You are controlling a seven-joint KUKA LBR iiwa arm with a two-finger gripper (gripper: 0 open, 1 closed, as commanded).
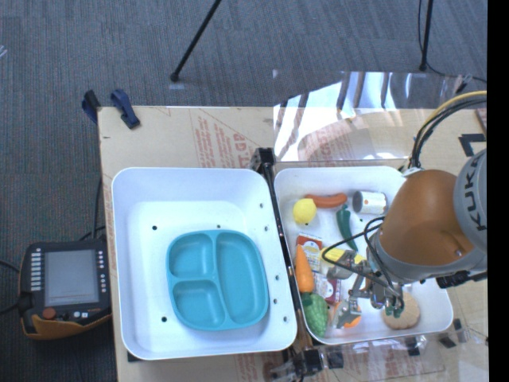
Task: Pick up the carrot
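Lettering is scarce: we read "KU" in black on the grey arm (pixel 477 197) at the right edge, and faint red mirrored print on the brown bench board (pixel 215 138) that we cannot make out. A small red-and-yellow packet (pixel 311 247) in the right bin (pixel 442 313) carries print too small to read.

We see the carrot (pixel 304 270) lying lengthwise along the right bin's left wall, just near of the lemon (pixel 304 211) and just far of a green vegetable (pixel 316 313). The gripper (pixel 355 303) hangs to the carrot's right and slightly nearer, apart from it, over clutter beside a round cookie (pixel 402 312). We cannot tell how its jaws stand, nor whether anything sits between them.

Room is tight in the right bin, with the carrot close against the wall. The left bin (pixel 135 213) holds a blue divided plate (pixel 217 278), with bare white floor around it.
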